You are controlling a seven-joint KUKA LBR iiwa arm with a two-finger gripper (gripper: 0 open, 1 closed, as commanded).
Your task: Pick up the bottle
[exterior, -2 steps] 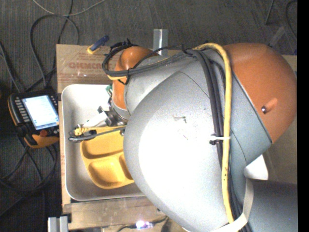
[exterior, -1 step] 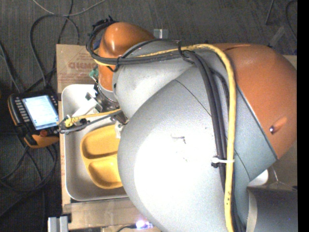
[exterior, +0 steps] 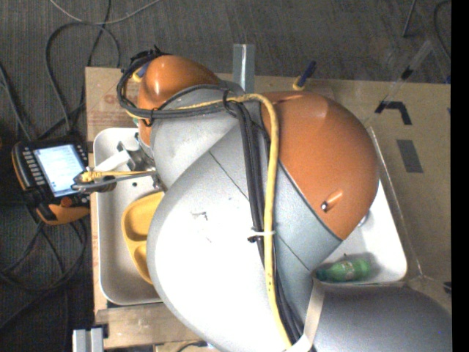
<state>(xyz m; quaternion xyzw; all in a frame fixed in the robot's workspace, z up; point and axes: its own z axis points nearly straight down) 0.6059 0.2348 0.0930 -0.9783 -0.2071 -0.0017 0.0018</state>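
In the right bin (exterior: 392, 259), a green bottle (exterior: 344, 270) lies flat, long axis across the frame. The gripper (exterior: 121, 152) hangs over the left bin (exterior: 110, 284), well apart; its grip cannot be judged

Most of the scene is covered by the grey arm (exterior: 220, 226) with its orange band (exterior: 322, 160), a cable bundle (exterior: 256, 167) being strung along it. A green bottle (exterior: 344, 270) is seen lying at four o'clock in the right white bin (exterior: 388, 226). A yellow object (exterior: 139, 233) lies at eight o'clock in the left white bin (exterior: 110, 270). A lit handheld screen (exterior: 55, 169) rests at nine o'clock, off the table (exterior: 425, 116).
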